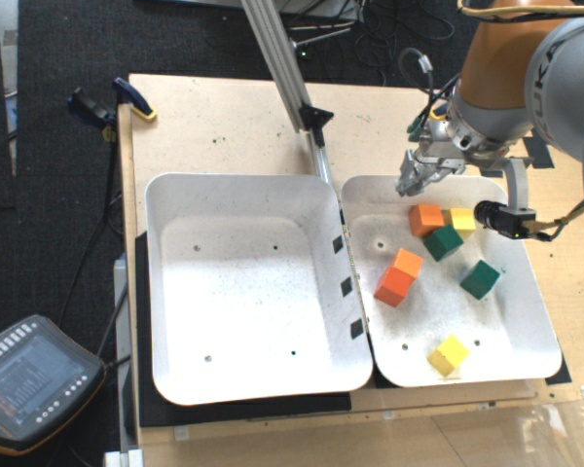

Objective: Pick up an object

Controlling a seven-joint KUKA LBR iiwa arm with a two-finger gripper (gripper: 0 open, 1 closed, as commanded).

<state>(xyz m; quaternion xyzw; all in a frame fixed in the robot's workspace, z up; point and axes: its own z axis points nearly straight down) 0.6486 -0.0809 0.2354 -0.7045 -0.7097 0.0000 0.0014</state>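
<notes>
Right bin [535, 358], contents, for your count:

- Orange block [427, 218] at the far end, touching a yellow block [463, 222] on its right.
- Dark green block [443, 243] just in front of those two, pressed against both.
- Second dark green block [481, 280] further right, standing apart from the cluster.
- Orange-and-red block [399, 276] near the middle of the bin, tilted, alone.
- Small yellow block [448, 355] near the front rim, well apart from the rest.

Gripper [415, 185]: you will see it at the far rim of the right bin, pointing down, just beyond the orange block and slightly left of it. Nothing sits between its fingers. Their tips seem to lie close together, but the view is too small and dark there to tell whether they are parted or closed.

Arm [526, 56]: grey with an orange band, reaching in from the right above the far right corner of the bench [224, 115]. A black fitting on a cable [501, 219] hangs over the bin beside the yellow block.

Left bin [243, 280]: white, speckled with dark marks. It meets the right bin along a seam with black clips.

Surroundings: a metal rail [277, 52] slants across the far bench; a handheld controller [29, 382] lies on the floor at lower left.
</notes>
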